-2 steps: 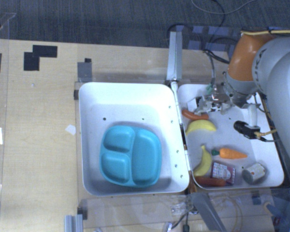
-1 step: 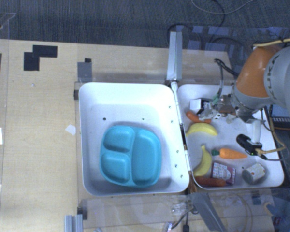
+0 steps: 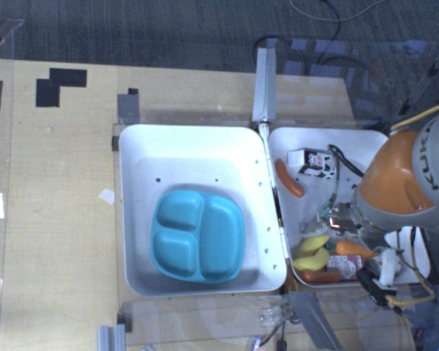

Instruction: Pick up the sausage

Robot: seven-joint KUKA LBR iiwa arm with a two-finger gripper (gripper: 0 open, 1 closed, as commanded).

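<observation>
Sausage (image 3: pixel 289 178) lies slantwise at right bin's (image 3: pixel 366 135) far-left wall, likely light, smooth, slippery; take it across its middle; pincer (image 3: pixel 336 221) state cannot be told.

We looked down at a slant from above the bench (image 3: pixel 58 196). Both white bins (image 3: pixel 197 152) sat in frame.
</observation>
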